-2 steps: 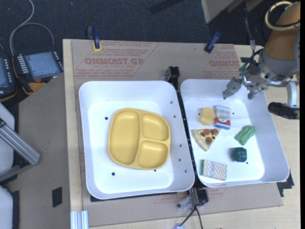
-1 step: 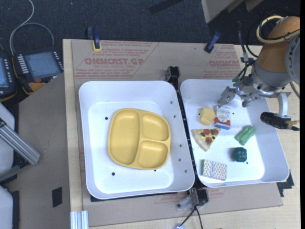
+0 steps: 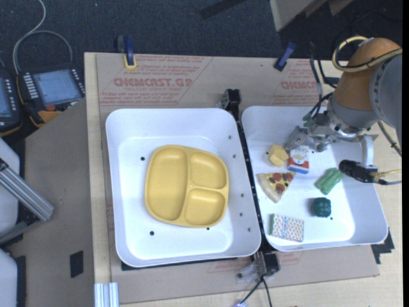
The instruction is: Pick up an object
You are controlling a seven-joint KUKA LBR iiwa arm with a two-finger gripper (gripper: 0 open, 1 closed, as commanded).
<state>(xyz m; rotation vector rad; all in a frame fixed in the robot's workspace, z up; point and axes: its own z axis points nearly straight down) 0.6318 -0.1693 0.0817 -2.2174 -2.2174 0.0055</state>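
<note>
**Arm poised low over toy-strewn right bin**

Nearest the camera, a flat rectangular packet with a green-and-white speckled pattern (image 3: 287,227) lies at the front edge of the right-hand shallow white bin (image 3: 364,226), close to the divider between the two bins. Reaching in from the right, the grey arm with its orange band (image 3: 364,69) bends down over the rear half of that bin, its wrist angled toward the centre of the bench. The two-finger gripper (image 3: 300,147) sits just above a small white, red and blue carton-like toy (image 3: 298,163); whether the fingers are parted or closed cannot be made out, and nothing is visibly lifted between them.

Beside that carton, to its left, rests a pale yellow cheese-like chunk (image 3: 277,155). Just in front of both lies a toy pizza slice with red toppings (image 3: 277,184), its point aimed toward the front of the bin. Further right, a light green ridged cylinder (image 3: 329,180) lies tilted, and near it, toward the camera, sits a dark green rounded lump resembling broccoli (image 3: 320,206). All of these objects rest on the bin floor, apart from one another.

Alongside, the left-hand shallow white bin (image 3: 128,139) holds a single yellow plastic plate divided into three compartments (image 3: 186,185), lying flat near its middle. Both bins stand on a cardboard-covered bench (image 3: 185,82) printed with red lettering.
</note>
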